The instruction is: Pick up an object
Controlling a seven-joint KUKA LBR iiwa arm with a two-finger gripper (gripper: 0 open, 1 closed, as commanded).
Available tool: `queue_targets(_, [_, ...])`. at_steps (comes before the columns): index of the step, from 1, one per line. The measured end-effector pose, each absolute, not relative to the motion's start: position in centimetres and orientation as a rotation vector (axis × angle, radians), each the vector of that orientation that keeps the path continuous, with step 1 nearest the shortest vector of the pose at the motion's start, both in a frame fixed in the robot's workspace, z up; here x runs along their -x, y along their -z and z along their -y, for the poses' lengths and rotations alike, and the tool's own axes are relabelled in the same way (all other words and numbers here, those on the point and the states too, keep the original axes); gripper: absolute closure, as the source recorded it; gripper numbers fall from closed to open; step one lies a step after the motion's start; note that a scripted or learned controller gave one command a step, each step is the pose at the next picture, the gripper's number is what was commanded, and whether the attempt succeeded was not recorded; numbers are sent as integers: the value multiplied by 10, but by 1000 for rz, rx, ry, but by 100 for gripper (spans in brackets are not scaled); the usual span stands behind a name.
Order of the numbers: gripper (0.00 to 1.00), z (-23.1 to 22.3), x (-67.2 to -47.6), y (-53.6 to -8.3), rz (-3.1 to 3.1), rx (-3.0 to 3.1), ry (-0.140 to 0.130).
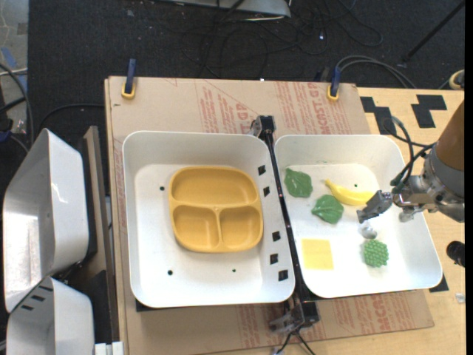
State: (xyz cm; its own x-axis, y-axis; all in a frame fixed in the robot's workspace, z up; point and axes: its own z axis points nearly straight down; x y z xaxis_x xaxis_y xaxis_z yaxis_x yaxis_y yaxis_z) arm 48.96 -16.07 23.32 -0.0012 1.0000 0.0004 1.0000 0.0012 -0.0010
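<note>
Nearest the camera, red print runs along the cardboard sheet (355,313) under the bins, too broken to read here. In the right bin (414,272) a yellow square slice (318,254) lies nearest, with a green knobbly cluster (375,253) beside it to the right. Just above that, a small grey piece (368,232). The gripper (372,208) hangs over the bin's right half, low, close to the grey piece; nothing visible between its fingers, their spread not readable. Farther back: a green leaf (328,208), a banana (349,193) and a second leaf (298,183). The left bin (148,272) holds a yellow divided tray (216,208), three compartments. At the far edge, mirrored red lettering on the cardboard, not legible, and two yellow clamps (129,89)
</note>
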Motion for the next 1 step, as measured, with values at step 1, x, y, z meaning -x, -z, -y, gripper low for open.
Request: queue_targets(1, [0,165,-484,-188,2217,2222,-2])
